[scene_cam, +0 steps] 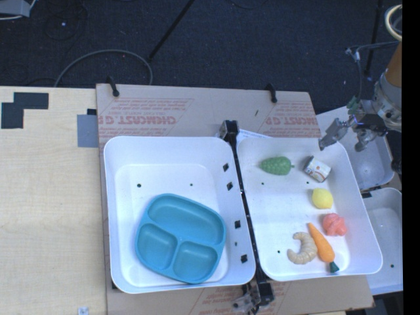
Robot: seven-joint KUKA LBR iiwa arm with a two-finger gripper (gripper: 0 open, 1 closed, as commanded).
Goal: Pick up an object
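Note:
The right bin (275,205) holds several toy foods. A green vegetable (276,165) and a small white-and-brown box (317,169) lie at the far side. Below them come a yellow lemon (321,198), a pink lump (334,224), an orange carrot (321,243) and a beige curled piece (302,249). My gripper (343,138) hangs over the bin's far right corner. It is open, with nothing between its fingers, just up and right of the small box.
A blue divided plate (180,237) lies in the left bin (131,159). A black divider (239,202) runs between the two bins. Cardboard (177,113) lies under them, and cables trail over the dark floor behind.

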